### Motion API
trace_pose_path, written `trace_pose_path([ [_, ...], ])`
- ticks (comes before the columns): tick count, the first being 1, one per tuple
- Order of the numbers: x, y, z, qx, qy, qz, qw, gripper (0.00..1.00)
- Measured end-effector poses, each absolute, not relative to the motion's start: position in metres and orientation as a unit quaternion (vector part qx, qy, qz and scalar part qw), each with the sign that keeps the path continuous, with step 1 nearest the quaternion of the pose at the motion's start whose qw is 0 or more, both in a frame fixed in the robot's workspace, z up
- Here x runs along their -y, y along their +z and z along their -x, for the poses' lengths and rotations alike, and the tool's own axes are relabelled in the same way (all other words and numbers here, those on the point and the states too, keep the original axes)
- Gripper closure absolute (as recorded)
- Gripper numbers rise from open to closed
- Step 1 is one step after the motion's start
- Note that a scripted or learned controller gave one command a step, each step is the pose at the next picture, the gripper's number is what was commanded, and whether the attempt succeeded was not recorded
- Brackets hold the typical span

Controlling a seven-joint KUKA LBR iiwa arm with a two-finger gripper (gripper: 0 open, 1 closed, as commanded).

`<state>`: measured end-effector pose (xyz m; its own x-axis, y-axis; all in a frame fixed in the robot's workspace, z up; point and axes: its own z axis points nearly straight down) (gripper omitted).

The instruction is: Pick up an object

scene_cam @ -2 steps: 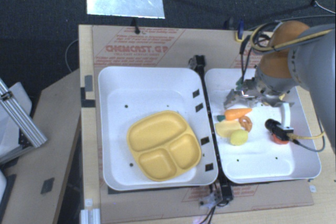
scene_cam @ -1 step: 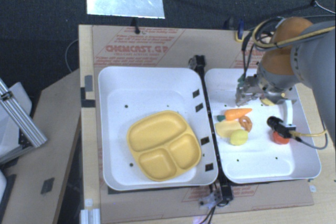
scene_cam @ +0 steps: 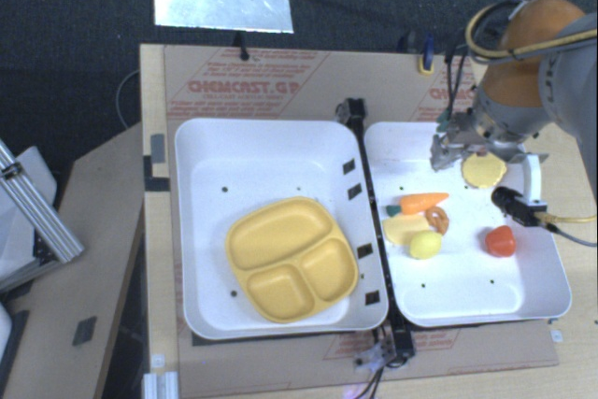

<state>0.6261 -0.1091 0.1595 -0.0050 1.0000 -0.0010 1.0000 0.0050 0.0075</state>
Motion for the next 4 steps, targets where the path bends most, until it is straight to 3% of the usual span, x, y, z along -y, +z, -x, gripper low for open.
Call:
trace_pose_path([
  [2,0.109,0.274,-0.631,-0.709,0.0024,-0.705,0.003,1.00],
  [4,0.002,0.269,-0.605,-0.711,0.0007,-0.704,0.000,1.00],
])
